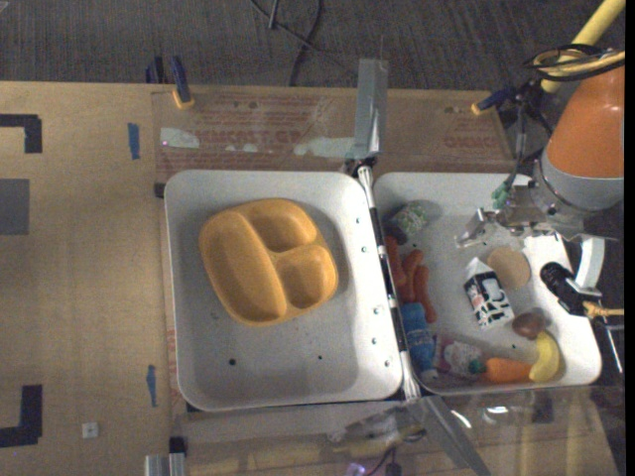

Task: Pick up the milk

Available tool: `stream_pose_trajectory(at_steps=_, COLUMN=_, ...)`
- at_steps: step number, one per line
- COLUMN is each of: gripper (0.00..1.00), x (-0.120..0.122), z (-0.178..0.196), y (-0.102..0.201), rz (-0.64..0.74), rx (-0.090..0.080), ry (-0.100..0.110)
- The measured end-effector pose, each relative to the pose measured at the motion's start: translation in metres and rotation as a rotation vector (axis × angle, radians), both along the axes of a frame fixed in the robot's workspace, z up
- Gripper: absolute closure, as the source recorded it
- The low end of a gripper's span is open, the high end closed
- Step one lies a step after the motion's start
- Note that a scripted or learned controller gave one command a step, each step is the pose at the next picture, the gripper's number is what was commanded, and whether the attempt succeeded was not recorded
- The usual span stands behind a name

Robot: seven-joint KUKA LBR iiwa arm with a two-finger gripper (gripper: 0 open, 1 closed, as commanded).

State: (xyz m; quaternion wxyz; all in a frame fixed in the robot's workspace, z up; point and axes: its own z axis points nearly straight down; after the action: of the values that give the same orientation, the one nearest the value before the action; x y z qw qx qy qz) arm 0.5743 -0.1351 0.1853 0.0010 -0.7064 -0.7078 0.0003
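While hovering, end effector (486, 228) grip unclear | one milk carton (488, 299) | one banana (546, 357) | two bins (189, 266)

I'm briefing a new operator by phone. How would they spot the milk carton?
Look in the right bin, near its middle. The milk carton lies there, below the gripper. It is the one black-and-white box among the coloured food pieces.

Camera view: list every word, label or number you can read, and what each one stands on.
None can be read.
Small black-and-white milk carton: dark print, too blurred.
Brown cardboard sheet behind the white bins: faint reddish lettering, too faint.
Blue packet: print too small.
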Motion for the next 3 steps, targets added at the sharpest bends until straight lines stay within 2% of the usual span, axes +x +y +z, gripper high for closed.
stream_pose_trajectory(at_steps=1, gripper=0.0, x=-0.02, z=-0.037, y=-0.012, rz=0.168, rx=0.0, ry=0.0)
stream_pose_trajectory(at_steps=2, gripper=0.0, x=0.029, z=0.044, y=0.019, rz=0.061, rx=-0.002, ry=-0.004)
stream_pose_trajectory(at_steps=3, gripper=0.0, x=0.028, z=0.043, y=0.019, rz=0.061, rx=-0.002, ry=-0.002)
